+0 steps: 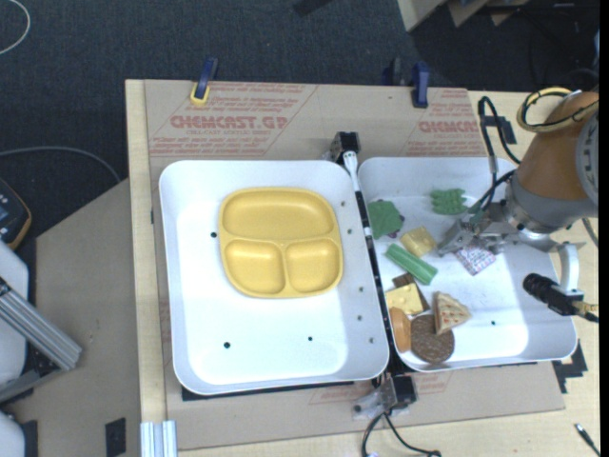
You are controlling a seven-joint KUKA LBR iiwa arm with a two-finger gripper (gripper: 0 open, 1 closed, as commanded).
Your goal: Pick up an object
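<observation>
The right bin [533, 336] holds several toy foods. A green leafy piece [385, 218] lies by its left wall and a second green piece [447, 200] lies farther back. A pale yellow block [417, 244] and a green stick [411, 265] sit near the middle. A cheese wedge [407, 300], a pizza slice [451, 310] and a brown round cookie [433, 344] crowd the front left corner. My gripper [463, 238] hangs low over the bin's middle, just right of the yellow block and beside a pink checkered piece [479, 259].
In the left bin [190, 284] rests a yellow divided plate [281, 239]. The grey arm with its orange band [557, 165] comes in over the right bin's far right side. A black cable [495, 131] loops behind it. Clamps hold the cardboard at the back edge.
</observation>
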